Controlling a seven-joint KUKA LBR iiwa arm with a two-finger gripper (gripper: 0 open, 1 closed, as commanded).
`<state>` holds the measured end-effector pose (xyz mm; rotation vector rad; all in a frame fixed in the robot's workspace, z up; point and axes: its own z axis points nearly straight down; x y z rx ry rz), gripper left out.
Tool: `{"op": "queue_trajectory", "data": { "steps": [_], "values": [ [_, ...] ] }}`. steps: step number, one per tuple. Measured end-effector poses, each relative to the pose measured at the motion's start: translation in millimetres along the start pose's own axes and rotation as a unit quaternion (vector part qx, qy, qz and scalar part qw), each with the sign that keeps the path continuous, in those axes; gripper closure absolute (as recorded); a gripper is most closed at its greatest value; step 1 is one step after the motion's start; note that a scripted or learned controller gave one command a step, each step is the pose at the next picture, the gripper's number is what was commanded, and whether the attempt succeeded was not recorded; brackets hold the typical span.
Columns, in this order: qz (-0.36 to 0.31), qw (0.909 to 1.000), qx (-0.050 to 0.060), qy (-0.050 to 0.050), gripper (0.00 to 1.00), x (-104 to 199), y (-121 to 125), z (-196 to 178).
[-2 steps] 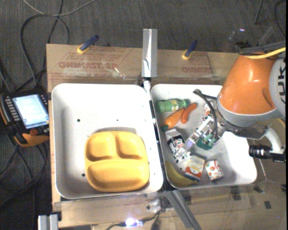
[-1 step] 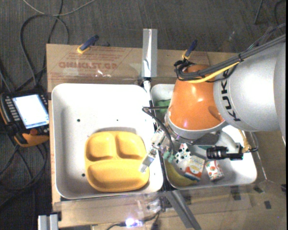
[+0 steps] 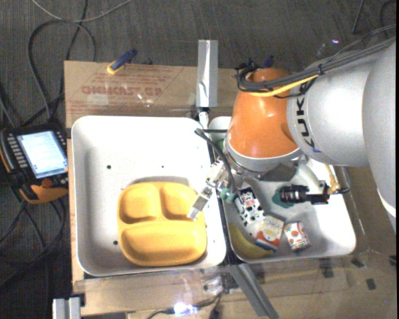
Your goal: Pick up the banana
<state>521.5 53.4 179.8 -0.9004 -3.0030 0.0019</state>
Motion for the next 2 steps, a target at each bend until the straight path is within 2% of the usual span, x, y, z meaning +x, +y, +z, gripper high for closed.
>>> {"op": "queue_trajectory", "data": {
  "steps": [1, 2],
  "values": [
    [0.006, 1.0000, 0.002, -0.001, 0.00, 68, 74, 66],
    [0.003, 1.0000, 0.001, -0.001, 0.00, 61, 72, 9]
  ]
}}
